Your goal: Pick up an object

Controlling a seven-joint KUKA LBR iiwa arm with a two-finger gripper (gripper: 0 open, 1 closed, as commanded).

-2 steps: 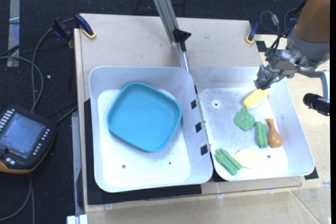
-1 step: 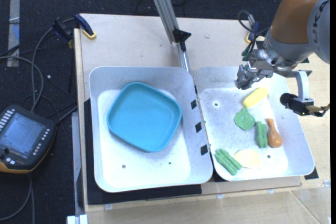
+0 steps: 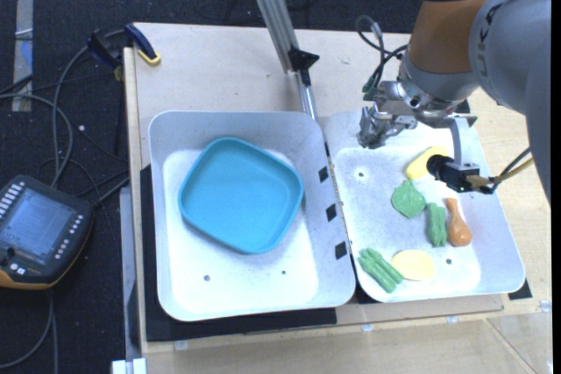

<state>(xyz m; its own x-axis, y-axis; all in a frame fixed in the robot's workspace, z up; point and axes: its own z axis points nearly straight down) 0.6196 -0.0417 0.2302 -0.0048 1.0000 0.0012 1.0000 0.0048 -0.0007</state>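
End effector [image 3: 372, 136] is parked over the far left corner of the right bin [image 3: 487, 269], just inside the rim, pointing down. Honestly can't tell from this angle how far open it is or whether it has hold of anything. It's too small and cluttered there. The grey arm [image 3: 491, 22] with the orange band comes in from the right, above the bin's far edge.

The pickable stuff is all in that right bin, nearer than the end effector. Closest to it is a yellow piece [image 3: 420, 163] toward the far right of the bin. Just nearer than that sits a green leafy piece [image 3: 408, 200] around the middle. Beside it, toward the right edge, a green stick [image 3: 436, 224] and an orange piece [image 3: 457, 224] lie side by side, about touching. Down along the near edge there's a pale yellow oval [image 3: 414, 264] with some green pods [image 3: 379, 269] right next to it on the left.

The left bin [image 3: 188, 280] has a blue plate [image 3: 241, 194] sitting in its middle. Both bins sit side by side on the pale table [image 3: 219, 66], and a clamp [image 3: 131, 44] is on the table's far left corner. Off the table on the left lies a handheld pendant [image 3: 37, 228] with its cables.
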